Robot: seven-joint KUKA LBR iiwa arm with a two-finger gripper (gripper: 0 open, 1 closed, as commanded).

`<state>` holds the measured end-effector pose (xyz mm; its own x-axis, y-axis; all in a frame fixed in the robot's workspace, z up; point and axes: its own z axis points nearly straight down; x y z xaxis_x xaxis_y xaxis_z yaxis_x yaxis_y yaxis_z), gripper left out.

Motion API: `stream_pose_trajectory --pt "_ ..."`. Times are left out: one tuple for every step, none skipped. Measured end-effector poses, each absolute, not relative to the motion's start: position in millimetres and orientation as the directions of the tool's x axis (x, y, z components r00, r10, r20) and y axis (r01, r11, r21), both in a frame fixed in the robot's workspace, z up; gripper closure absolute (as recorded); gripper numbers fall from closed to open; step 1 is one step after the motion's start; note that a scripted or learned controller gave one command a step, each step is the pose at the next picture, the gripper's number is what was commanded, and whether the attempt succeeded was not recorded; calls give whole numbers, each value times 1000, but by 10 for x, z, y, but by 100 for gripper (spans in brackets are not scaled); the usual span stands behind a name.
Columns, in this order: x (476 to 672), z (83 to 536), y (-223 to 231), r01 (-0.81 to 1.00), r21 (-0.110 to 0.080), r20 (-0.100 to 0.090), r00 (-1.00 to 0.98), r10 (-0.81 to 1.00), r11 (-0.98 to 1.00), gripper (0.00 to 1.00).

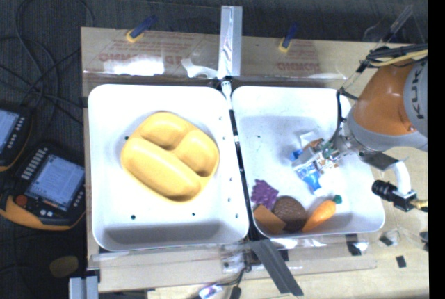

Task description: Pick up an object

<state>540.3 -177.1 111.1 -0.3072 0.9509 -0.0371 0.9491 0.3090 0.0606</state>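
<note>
My gripper (325, 153) reaches down into the right bin (278, 113) from the right, below the arm's orange band (386, 106). It sits right against a small blue and white packet (308, 169) in the middle of that bin. Along the bin's front wall lie a purple bunch of grapes (263, 190), a brown rounded piece (288, 208), an orange wedge (267, 219) and an orange carrot (320, 214) with a green tip. A large yellow bread-like object (169, 155) lies in the left bin (111, 221).
The two bins meet at a raised divider (236, 151). A metal post (230, 40) stands behind them, with clips and plastic sheeting on the back board. Cables and handheld controllers (42, 183) lie to the left of the bench.
</note>
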Motion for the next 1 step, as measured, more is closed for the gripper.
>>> stream_pose_trajectory --pt "5400 1109 -1871 747 25 -59 -662 747 664 0"
